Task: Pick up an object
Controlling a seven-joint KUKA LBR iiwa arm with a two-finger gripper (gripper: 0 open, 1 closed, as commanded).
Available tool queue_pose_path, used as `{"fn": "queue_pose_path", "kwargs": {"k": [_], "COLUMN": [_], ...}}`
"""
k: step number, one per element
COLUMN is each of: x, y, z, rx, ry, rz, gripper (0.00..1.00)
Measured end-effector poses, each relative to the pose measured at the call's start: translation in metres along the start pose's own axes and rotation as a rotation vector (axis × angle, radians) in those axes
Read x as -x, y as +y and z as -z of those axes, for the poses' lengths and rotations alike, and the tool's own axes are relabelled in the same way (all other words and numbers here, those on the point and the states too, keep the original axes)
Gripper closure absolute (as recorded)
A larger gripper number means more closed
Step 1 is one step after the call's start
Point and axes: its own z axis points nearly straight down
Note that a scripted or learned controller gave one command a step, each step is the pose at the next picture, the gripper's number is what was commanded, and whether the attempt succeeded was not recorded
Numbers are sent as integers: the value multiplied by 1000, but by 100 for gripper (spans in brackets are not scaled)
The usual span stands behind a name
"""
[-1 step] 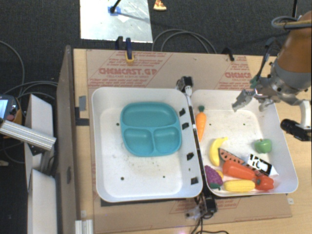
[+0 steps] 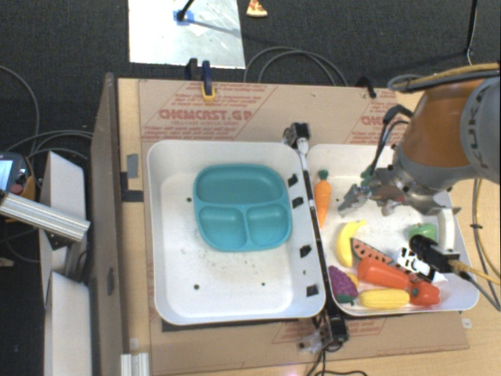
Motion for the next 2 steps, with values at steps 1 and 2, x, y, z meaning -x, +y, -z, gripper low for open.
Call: {"fn": "queue_pose_path", "kwargs": {"k": [1, 2], "x": [10, 19], "y": [14, 48], "z": [-71, -97], "rx": [3, -3], "ry": [-3, -14], "rz": [-8, -4], "gripper": [0, 0]}}
